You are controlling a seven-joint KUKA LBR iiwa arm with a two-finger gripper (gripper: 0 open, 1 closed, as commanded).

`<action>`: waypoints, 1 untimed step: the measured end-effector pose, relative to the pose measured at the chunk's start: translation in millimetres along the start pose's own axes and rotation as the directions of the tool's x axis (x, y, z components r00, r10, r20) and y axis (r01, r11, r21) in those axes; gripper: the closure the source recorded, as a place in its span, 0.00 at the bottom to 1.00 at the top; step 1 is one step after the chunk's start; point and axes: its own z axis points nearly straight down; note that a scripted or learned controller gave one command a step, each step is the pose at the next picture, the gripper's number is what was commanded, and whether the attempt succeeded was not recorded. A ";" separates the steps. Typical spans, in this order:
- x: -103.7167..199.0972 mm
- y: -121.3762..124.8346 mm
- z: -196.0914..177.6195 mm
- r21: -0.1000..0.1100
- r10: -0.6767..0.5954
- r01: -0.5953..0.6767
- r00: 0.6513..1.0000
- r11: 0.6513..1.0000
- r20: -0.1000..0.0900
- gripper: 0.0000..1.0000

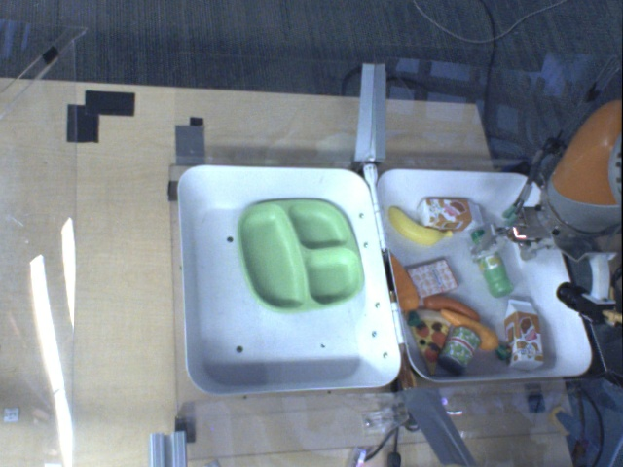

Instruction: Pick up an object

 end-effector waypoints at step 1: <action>0.6 2.5 -12.2 -0.007 -0.002 0.002 1.000 1.000 0.000 1.00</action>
